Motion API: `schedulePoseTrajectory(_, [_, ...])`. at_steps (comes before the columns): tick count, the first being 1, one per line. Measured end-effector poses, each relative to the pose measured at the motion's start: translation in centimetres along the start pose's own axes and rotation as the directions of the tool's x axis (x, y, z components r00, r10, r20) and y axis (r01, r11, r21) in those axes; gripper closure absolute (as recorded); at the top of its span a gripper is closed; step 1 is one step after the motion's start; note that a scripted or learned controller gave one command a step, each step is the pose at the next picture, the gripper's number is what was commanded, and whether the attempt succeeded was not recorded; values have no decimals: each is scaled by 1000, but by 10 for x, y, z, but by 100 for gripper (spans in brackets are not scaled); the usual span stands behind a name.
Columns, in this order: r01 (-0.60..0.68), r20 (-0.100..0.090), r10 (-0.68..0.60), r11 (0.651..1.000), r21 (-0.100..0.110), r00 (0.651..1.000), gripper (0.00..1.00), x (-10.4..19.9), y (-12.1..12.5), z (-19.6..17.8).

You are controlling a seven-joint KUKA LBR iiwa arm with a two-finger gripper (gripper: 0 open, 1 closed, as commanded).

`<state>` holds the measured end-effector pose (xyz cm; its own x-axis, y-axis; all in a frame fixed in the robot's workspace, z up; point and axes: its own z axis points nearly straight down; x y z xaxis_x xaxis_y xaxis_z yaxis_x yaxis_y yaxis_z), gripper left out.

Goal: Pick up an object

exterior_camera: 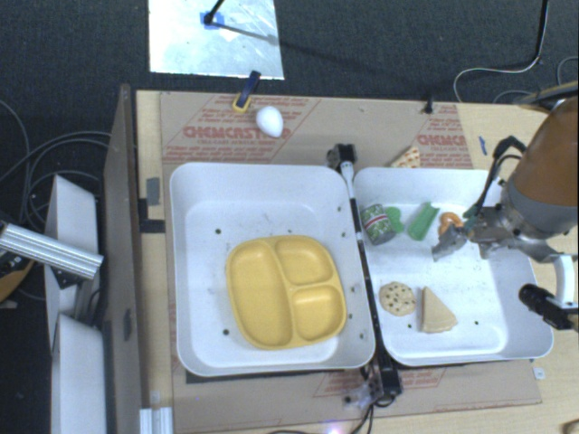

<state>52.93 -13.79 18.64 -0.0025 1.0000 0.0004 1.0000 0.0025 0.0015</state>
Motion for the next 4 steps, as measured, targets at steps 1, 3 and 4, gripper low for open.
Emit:
schedulePoseTrajectory(1, [-4, 0, 4, 1000, 1, 1000, 0, 7, -32, 106])
schedulePoseTrajectory(3, [4, 1, -4, 1000, -2, 1000, 0, -19, 90, 95])
schedulePoseTrajectory(4, [-2, 7, 2, 1000, -11, 1000, 0, -72, 128, 22])
